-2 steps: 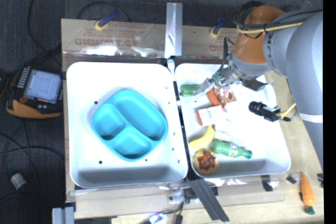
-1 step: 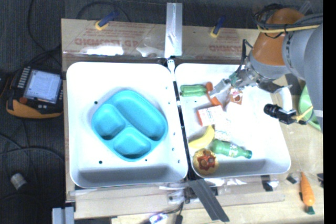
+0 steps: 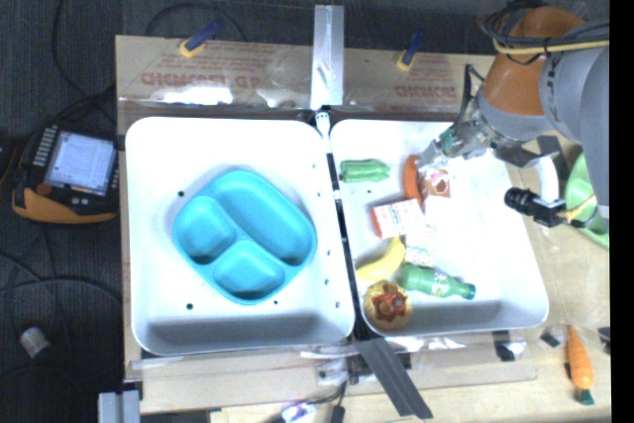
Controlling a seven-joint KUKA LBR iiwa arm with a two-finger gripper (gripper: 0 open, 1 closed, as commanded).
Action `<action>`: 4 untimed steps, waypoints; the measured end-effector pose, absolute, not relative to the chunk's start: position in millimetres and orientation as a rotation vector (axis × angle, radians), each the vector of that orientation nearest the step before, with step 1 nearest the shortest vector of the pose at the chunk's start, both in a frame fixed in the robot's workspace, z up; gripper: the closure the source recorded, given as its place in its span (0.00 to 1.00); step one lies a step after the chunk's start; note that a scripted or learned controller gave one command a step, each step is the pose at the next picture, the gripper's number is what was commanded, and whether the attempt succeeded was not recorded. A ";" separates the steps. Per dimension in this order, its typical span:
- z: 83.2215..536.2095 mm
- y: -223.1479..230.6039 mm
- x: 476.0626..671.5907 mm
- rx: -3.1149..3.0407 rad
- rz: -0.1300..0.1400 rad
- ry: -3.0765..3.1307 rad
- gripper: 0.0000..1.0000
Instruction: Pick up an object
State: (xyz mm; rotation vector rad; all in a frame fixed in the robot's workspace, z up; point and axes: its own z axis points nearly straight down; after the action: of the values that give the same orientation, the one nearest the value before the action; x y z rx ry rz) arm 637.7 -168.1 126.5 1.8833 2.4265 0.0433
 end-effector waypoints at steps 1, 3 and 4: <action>125.0 -167.4 636.9 1.885 0.042 2.430 0.00; 110.7 -146.1 599.4 2.170 0.053 2.191 0.00; 125.3 -151.5 601.4 2.162 0.052 2.177 1.00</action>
State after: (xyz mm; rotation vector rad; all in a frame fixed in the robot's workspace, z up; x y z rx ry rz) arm 601.4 -151.5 125.3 2.1623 2.1765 0.0516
